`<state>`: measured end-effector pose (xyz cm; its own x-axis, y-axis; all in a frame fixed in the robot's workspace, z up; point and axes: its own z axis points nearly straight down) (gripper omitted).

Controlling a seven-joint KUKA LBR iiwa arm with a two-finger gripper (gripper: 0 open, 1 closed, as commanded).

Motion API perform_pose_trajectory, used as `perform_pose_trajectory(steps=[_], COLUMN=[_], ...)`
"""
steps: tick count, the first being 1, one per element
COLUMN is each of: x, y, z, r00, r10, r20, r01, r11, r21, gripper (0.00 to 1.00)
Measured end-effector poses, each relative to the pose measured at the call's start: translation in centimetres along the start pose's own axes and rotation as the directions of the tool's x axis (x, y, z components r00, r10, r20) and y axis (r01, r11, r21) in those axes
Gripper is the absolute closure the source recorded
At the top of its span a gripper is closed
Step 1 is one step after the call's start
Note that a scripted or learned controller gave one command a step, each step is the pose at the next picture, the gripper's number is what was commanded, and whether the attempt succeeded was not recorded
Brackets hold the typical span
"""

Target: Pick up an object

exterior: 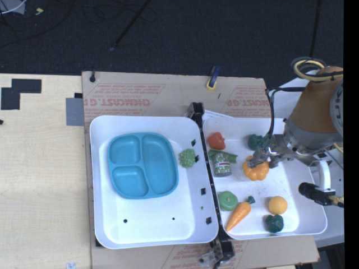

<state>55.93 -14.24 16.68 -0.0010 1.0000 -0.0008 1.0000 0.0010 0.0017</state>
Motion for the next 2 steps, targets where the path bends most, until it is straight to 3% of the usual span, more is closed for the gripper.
perform_pose_trajectory(steps=[1, 2], x=[-0.5, -0.6], y=[0.5, 0.5], z=[-4.4, -6.1], r00=[1.0, 1.0], r10=[0.0, -0.001], r20=[-0.001, -0.001], r01=[0.0, 0.001], r11=[1.0, 1.0], r21=[0.001, 0.002], gripper=[1.0, 1.0])
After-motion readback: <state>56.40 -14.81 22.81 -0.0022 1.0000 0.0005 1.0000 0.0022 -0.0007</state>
